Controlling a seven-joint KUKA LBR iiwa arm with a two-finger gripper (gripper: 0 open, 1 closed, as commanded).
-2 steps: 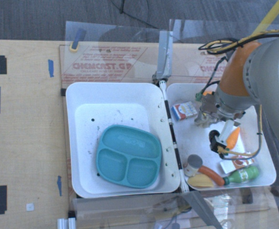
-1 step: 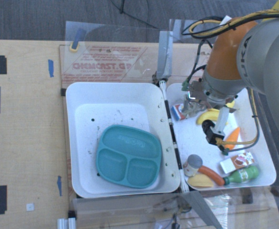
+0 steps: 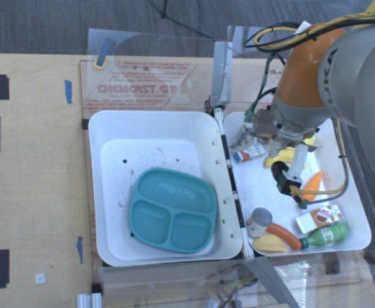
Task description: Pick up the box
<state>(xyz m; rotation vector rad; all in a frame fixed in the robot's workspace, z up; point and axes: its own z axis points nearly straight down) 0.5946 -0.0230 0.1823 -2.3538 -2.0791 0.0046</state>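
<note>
Camera view: gripper (image 3: 257, 131), claw state impossible to tell, is seen just above the box (image 3: 250, 153), where the yellow item (image 3: 284, 154) beside it could be grabbed instead.

Smooth white plastic for both bins, the left bin (image 3: 104, 133) flecked with dark specks, the right bin (image 3: 255, 181) cleaner. Matt teal plastic for the divided tray (image 3: 173, 209). Pale matt wood for the bench (image 3: 33, 172). Along the right bin's near edge: glossy green plastic bottle (image 3: 325, 235), printed card box (image 3: 321, 217), dull metal-topped can (image 3: 260, 220)
</note>
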